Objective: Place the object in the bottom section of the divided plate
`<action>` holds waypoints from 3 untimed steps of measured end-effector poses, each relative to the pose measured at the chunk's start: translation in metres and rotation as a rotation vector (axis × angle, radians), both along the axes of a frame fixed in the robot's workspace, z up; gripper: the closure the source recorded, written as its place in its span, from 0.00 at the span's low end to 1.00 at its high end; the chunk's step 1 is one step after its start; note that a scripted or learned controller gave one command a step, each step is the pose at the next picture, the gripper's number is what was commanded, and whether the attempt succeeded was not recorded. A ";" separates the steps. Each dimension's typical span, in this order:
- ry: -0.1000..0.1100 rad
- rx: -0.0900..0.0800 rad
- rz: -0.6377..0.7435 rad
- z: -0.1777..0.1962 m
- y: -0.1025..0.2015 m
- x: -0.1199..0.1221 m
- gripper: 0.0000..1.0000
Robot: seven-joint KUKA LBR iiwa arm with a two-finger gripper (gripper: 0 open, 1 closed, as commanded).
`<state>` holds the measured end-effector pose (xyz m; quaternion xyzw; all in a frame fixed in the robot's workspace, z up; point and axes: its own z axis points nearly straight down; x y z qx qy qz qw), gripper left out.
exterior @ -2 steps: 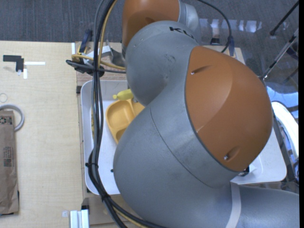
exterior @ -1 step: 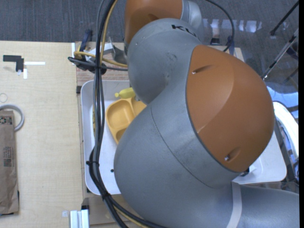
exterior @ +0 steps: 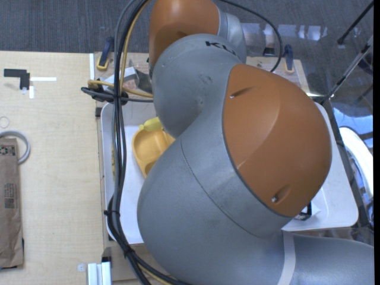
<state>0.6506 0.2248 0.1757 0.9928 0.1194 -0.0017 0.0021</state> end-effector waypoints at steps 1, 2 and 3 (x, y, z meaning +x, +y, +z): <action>0.002 -0.003 0.000 0.009 -0.002 0.000 1.00; -0.001 0.000 0.008 0.007 0.003 -0.031 1.00; -0.001 0.000 0.008 0.007 0.003 -0.032 0.00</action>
